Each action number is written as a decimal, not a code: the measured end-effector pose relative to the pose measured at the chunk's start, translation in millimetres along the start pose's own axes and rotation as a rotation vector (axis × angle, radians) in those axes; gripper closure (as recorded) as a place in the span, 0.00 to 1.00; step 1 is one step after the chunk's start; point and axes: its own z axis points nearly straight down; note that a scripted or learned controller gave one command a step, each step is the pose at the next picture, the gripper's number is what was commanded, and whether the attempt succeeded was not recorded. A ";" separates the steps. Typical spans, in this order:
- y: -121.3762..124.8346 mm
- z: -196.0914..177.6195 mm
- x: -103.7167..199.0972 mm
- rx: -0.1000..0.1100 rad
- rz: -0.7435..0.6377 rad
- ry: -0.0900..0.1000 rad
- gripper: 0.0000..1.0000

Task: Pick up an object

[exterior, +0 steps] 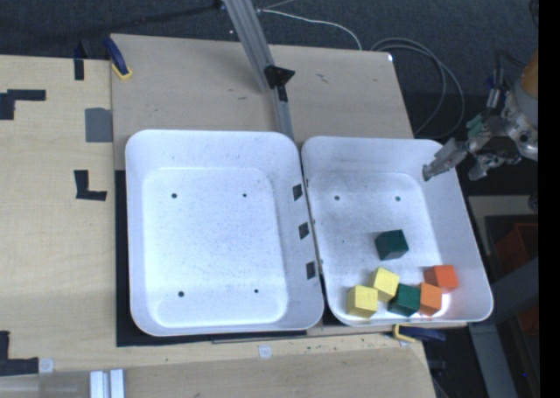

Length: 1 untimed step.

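Note:
Several small blocks lie in the right bin [350, 169]. A dark green cube [391, 244] sits alone near the middle. Clustered at the bin's front right corner are two yellow cubes [386, 282] [362, 300], a second green cube [405, 298] and two orange blocks [444, 277] [430, 297]. My gripper [451, 163] hangs at the right bin's far right rim, well above and behind the blocks, with nothing seen in it. The arm enters from the right edge.
The left bin [140, 212] stands beside the right one, their rims touching. A grey metal pole [249, 29] slants down from the top to the bins' back junction. Cables [429, 64] trail behind the right bin.

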 end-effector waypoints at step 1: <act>-21.5 173.0 57.7 0.009 0.001 0.002 0.00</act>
